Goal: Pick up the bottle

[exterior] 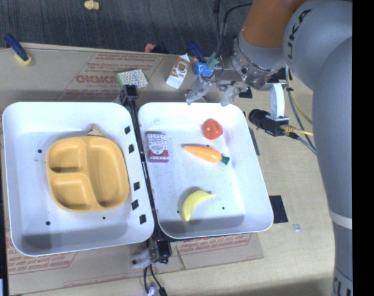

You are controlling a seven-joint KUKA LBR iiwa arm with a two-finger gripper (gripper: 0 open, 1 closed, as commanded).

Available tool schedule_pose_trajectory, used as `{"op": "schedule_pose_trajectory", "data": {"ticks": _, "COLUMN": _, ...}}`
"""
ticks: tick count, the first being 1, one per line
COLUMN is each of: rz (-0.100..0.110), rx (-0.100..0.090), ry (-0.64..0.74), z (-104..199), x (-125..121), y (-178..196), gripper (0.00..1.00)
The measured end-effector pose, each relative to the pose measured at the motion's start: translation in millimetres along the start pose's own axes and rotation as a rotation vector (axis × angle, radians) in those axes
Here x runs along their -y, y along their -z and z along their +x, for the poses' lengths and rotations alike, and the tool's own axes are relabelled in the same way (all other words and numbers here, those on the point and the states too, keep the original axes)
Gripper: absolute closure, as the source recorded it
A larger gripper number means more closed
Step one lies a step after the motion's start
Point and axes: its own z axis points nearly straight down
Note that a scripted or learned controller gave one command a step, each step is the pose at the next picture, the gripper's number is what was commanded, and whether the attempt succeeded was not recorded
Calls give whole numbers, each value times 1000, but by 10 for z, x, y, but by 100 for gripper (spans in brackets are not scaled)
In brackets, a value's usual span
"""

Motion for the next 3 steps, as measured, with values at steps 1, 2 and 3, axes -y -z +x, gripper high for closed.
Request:
{"op": "schedule_pose_trajectory", "data": {"ticks": 1, "rz": 2, "rx": 0, "ry": 5, "z": 7, "x": -3, "y": 102, "gripper": 100}}
{"op": "schedule_pose_trajectory", "data": {"ticks": 2, "rz": 2, "rx": -1, "ry": -165, "z": 356, "x": 557, "y": -973, "gripper": 100}}
{"op": "schedule_pose_trajectory", "data": {"ticks": 3, "rz": 2, "rx": -1, "ry": -215, "z": 1210, "x": 1134, "y": -973, "gripper": 100}}
